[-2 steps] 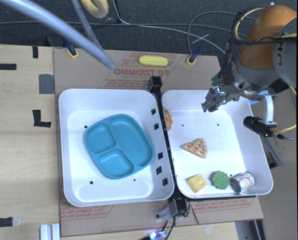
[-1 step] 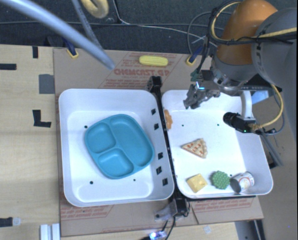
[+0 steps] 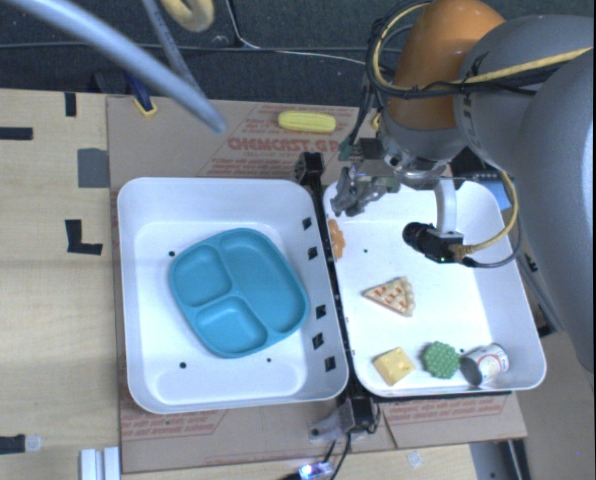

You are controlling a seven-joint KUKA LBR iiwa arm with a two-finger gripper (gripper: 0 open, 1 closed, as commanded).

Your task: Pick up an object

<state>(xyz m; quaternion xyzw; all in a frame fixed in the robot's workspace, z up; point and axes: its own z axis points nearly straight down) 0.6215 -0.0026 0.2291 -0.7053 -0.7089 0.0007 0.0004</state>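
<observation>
A: Where is the gripper (image 3: 356,196)?

B: In the right bin's (image 3: 498,378) far left corner; whether open or closed, I cannot tell.

A: Nearest object?

B: A small orange piece (image 3: 335,239), just below it against the left wall.

Taking the right bin (image 3: 518,298) as landmark: the left bin (image 3: 138,268) sits just beside it on its left, with a divided plate (image 3: 238,290) lying inside. Within the right bin, a pizza slice (image 3: 391,296) lies near the middle; a cube (image 3: 393,365), a knobbly ball (image 3: 440,359) and a can (image 3: 485,364) line its near wall, left to right. The gripper (image 3: 356,196) hangs over its far left corner
</observation>
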